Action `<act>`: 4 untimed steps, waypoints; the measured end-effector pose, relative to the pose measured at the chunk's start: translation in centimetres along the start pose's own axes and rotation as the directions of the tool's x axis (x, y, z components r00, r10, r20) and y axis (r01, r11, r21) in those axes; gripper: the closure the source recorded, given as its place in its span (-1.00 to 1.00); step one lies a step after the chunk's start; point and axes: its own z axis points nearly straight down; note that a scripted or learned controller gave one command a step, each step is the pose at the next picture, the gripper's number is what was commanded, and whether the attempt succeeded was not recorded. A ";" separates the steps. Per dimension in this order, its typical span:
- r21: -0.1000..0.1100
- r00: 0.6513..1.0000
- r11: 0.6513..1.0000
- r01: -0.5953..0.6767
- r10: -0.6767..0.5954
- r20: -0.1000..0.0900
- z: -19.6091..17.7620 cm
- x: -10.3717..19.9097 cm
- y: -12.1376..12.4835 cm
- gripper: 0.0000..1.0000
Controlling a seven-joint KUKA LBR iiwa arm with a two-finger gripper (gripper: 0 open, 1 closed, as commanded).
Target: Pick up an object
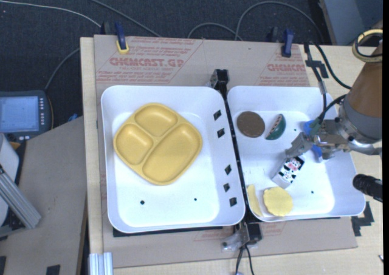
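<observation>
In left bin [121,195], glossy yellow divided plate [158,142]

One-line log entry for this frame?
phase: reach | gripper: above cow toy, right bin | grasp: none seen | left bin: yellow plate

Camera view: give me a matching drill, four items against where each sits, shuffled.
Items:
1. yellow divided plate
2. brown disc
3. black-and-white block
4. yellow round piece

Places:
A. right bin, near front edge
B. left bin, centre
C. right bin, far left part
D. right bin, middle, just below the hand

Pairs: 1-B, 2-C, 3-D, 4-A
</observation>
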 end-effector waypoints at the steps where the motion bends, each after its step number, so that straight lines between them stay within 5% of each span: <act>1: -0.009 1.000 1.000 0.003 -0.003 0.002 -0.4 0.0 0.2 -1.00; 4: -0.006 1.000 1.000 0.001 -0.001 0.001 14.9 -0.6 0.2 -1.00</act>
